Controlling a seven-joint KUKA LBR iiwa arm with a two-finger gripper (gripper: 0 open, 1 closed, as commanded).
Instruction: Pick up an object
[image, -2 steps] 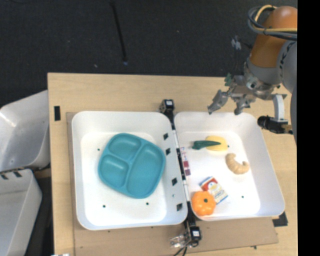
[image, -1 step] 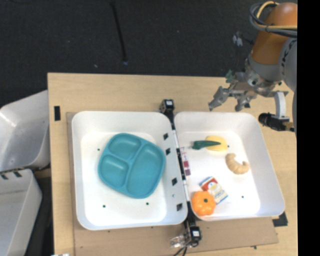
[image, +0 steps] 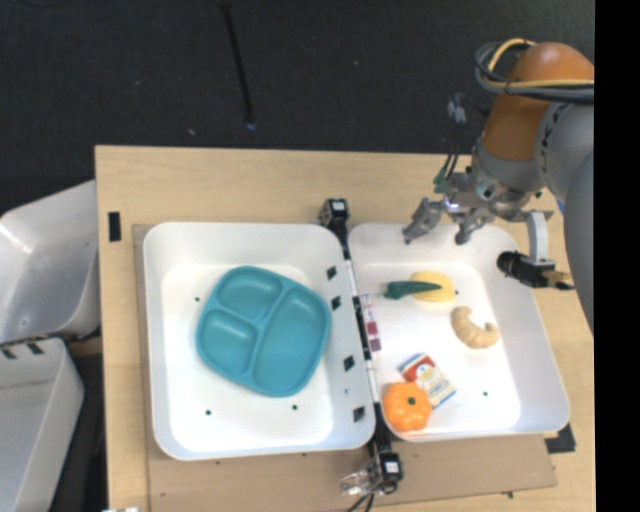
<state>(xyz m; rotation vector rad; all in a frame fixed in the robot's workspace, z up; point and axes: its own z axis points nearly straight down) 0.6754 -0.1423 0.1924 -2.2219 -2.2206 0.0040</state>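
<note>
Nearest us in the right bin (image: 520, 400) sit the orange pumpkin (image: 407, 406) and a small carton (image: 429, 379), then the croissant (image: 473, 327). Beyond lies the yellow lemon with a green stem (image: 428, 289), long axis running left to right. Farthest, our jaws (image: 442, 230) hang spread wide and hold nothing, over the bin's far edge; the lemon lies just nearward of them.

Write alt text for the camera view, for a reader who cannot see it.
The gripper hangs open above the far edge of the right bin, holding nothing. That bin holds a yellow fruit with a green stem, a croissant, a small carton and an orange pumpkin. The left bin holds a teal divided plate.
</note>
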